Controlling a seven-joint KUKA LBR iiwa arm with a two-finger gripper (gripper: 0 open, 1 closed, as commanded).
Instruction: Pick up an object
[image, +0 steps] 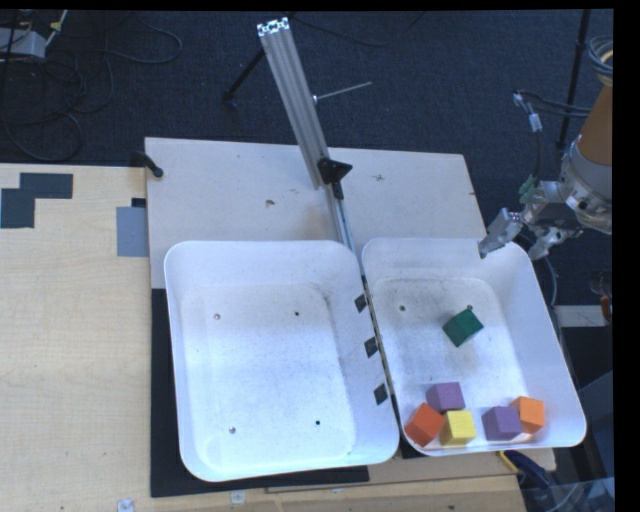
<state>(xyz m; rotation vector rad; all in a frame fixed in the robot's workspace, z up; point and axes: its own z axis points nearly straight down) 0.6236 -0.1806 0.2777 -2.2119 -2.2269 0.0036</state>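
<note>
While nothing is yet lifted, six small blocks are sitting in the right bin (545, 310), and the risk is lying mostly at the lower edge of the frame. There, five blocks are crowding along the bin's bottom rim: a red block (424, 424) touching a yellow block (459, 427), a purple block (445, 396) just behind them, and to the right a second purple block (500, 422) pressed against an orange block (531, 413). A descent into that cluster is likely to be landing on two blocks at once, or nudging one against the sloping wall so it slips away; the tight neighbours are leaving little room for anything to slide down beside a block.

Farther up, toward the middle of the same bin, a green block (462, 326) is standing alone, well apart from the rest, turned at an angle to the bin's sides. It is looking like the easier target: dark green, cube-like, matte, probably light. A grasp not matched to its rotation could be catching its corners and twisting it free.

Farthest, at the upper right of the frame, the gripper (508, 234) is hovering over the bin's top right corner, carrying nothing; how it is set I cannot tell. The left bin (190, 300) is lying at lower centre.
</note>
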